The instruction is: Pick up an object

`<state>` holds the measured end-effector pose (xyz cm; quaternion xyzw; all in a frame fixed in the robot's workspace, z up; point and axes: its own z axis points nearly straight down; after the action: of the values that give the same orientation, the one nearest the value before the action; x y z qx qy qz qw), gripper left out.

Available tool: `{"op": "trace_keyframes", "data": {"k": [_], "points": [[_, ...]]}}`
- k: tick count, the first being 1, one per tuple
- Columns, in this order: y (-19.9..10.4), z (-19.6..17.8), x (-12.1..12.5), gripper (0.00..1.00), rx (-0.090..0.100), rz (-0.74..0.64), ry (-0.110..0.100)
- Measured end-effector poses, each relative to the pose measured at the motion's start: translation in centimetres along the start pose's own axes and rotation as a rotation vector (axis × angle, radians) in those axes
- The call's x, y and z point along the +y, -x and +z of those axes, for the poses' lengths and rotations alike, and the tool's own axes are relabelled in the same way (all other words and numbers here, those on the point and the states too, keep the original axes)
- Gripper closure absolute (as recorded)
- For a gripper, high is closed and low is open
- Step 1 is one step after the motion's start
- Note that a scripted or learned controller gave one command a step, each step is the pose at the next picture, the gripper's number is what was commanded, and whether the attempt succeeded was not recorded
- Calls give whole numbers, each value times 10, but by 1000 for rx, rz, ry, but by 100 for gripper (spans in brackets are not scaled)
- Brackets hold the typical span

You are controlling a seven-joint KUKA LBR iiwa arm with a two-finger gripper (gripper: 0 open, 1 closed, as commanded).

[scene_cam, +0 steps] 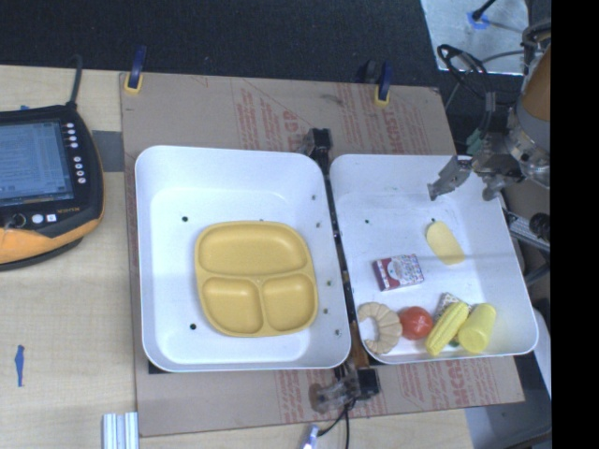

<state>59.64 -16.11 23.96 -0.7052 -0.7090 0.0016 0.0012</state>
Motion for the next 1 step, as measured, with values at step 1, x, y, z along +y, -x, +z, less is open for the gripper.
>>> {"op": "trace_keyframes", "data": {"k": [1], "points": [[-40, 81, -23, 0, -1, -1, -2]]}}
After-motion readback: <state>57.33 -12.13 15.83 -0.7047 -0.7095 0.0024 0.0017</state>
